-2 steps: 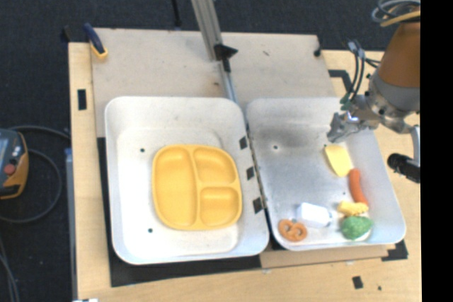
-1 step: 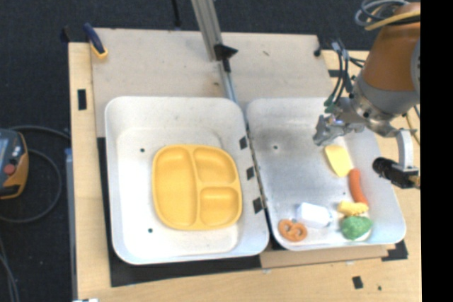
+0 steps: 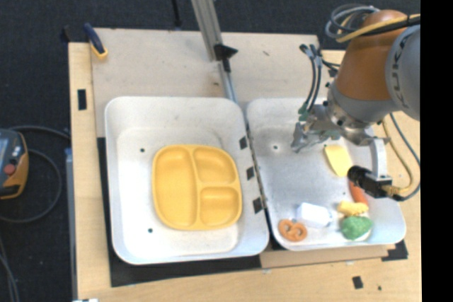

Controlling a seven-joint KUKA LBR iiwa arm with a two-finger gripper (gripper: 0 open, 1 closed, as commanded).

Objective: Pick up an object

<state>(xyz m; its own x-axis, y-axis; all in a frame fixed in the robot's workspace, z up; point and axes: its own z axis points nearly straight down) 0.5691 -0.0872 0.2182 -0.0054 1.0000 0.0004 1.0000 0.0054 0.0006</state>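
I am reaching in from the right, and my gripper (image 3: 303, 138) is hanging low over the bare upper part of the right bin (image 3: 272, 117). I am holding nothing. I cannot tell how my gripper is set, it is too small and dark to see.

The things I could pick are all in the right bin, in the lower right corner. A yellow wedge (image 3: 337, 158) is lying just beside my wrist. Lower down are an orange carrot-like toy (image 3: 359, 192), a small yellow piece (image 3: 352, 208), a green bumpy toy (image 3: 355, 226), a white block (image 3: 313, 213) and a brown pretzel shape (image 3: 291, 230). They are lying close together, some touching.

I am guessing they are light plastic play food, hard and a bit slippery, not easy to break. The white block looks like the easiest to grab, across its short flat sides. The pretzel is flat and thin, so it may slip away.

The yellow tray (image 3: 197, 186) is sitting in the left bin (image 3: 120, 145), well apart from my gripper.
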